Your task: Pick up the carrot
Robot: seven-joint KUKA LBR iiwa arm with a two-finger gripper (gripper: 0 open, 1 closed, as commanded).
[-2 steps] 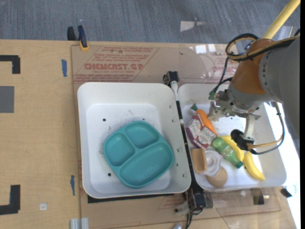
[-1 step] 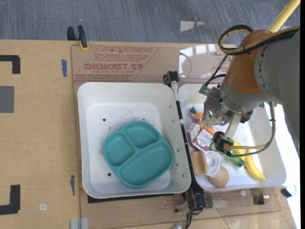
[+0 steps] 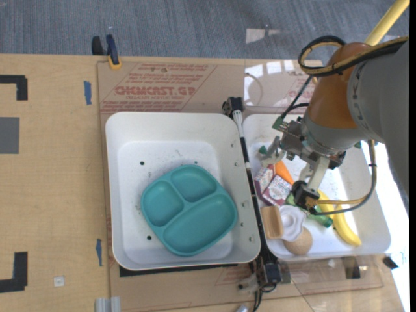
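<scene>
Carrot (image 3: 283,172) in right bin (image 3: 382,241), near its left wall, touching packet (image 3: 275,188). Claw (image 3: 285,149) hovers just above carrot; open or closed, cannot tell. Judged: approach step. Centre over carrot, span its narrow width, descend straight, avoid snagging packet.

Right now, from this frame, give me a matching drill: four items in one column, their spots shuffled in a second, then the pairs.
Items
1. teal divided plastic plate
2. long yellow banana
3. small orange carrot
4. round tan bun-like lump

Places
A. right bin, by its wall at the view's bottom
B. left bin
C. right bin, left part, just above the purple-and-white packet
D. right bin, toward the view's right side

Pairs: 1-B, 2-D, 3-C, 4-A
</scene>
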